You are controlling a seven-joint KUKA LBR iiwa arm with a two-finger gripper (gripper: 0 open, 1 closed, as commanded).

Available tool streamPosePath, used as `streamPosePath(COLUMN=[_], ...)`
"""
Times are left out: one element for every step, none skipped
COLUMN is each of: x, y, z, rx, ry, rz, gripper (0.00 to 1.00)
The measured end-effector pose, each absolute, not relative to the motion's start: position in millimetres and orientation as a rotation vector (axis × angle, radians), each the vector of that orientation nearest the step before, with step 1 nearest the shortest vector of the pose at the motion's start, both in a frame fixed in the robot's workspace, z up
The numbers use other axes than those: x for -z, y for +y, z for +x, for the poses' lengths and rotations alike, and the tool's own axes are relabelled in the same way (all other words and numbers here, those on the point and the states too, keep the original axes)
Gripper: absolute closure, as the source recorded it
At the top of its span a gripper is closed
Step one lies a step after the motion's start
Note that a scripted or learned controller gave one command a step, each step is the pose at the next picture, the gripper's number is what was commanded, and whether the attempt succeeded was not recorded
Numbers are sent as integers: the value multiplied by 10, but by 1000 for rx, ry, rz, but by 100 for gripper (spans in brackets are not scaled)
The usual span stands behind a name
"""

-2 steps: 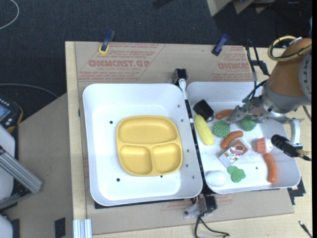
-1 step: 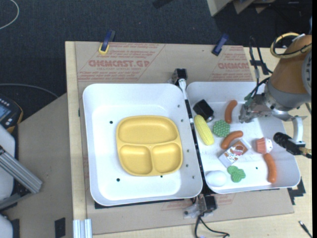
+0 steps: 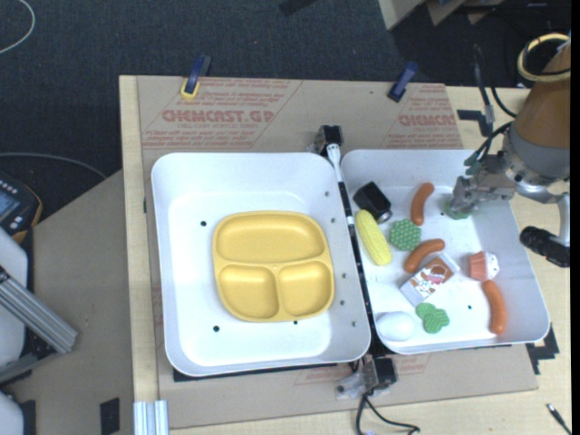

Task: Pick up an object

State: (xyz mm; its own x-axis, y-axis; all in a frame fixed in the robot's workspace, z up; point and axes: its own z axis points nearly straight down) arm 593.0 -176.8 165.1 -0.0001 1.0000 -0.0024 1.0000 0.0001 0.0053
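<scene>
Setting: robotics laboratory or test workshop; evidence as follows: flat brown cardboard sheet printed "CHEMCAST" (image 3: 217, 114) laid as bench cover, fastened by a yellow-and-blue spring clamp (image 3: 193, 78) and a blue spring clamp (image 3: 402, 82); two shallow white plastic bins (image 3: 177, 188) side by side; dark carpeted floor (image 3: 136, 16); loose black cables (image 3: 381, 415); ribbed aluminium extrusion bar (image 3: 36, 311) at left; grey robot arm with orange band (image 3: 544, 120) at right.

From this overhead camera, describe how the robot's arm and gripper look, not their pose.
The arm is a rounded grey body with a broad orange band above the wrist. Black cables loop along it toward the upper right. The gripper is a compact grey metal assembly with small blocky parts, tinged green near its tip. No lettering is legible on either.
</scene>
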Motion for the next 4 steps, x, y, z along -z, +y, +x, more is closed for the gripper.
streamPosePath(x=[-2192, -2288, -2226, -2303], y=[-1772, -1311, -867, -295], z=[5945, 6025, 6151, 6143], rx=[-5, -6, -3, -5], ry=[2217, 2225, 2224, 2229], rz=[2215, 2212, 2214, 2213], gripper=[100, 100, 100, 100])
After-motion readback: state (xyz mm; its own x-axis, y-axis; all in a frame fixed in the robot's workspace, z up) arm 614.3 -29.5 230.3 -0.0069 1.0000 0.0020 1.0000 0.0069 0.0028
